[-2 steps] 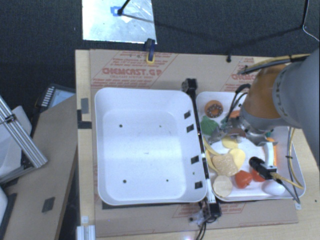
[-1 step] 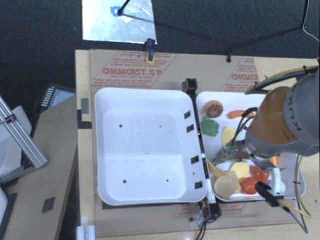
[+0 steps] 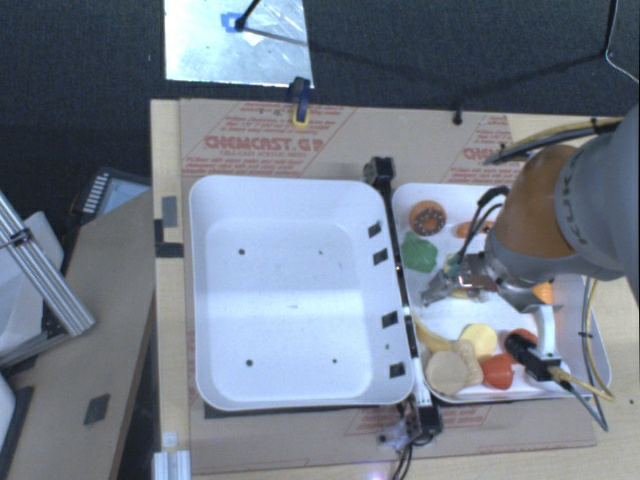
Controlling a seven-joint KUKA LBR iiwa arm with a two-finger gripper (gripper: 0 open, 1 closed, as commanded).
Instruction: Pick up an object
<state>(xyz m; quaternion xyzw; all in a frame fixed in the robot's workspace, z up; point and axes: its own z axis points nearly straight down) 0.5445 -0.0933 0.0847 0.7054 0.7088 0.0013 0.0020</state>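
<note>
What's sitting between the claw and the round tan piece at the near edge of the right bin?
In the camera view, a yellow banana-like piece lies between the claw and the round tan piece, on the right bin floor.

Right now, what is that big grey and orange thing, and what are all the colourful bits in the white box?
That is a robot arm, seen from one camera above the bench, looking down at a slant. It reaches in from the right. At its tip is a pincer for picking things up. It sits low over the right bin, where small toys lie: a green piece, a brown round one, a yellow one, a red one and a tan one. I cannot tell whether it holds anything. The left bin sits beside it.
</note>
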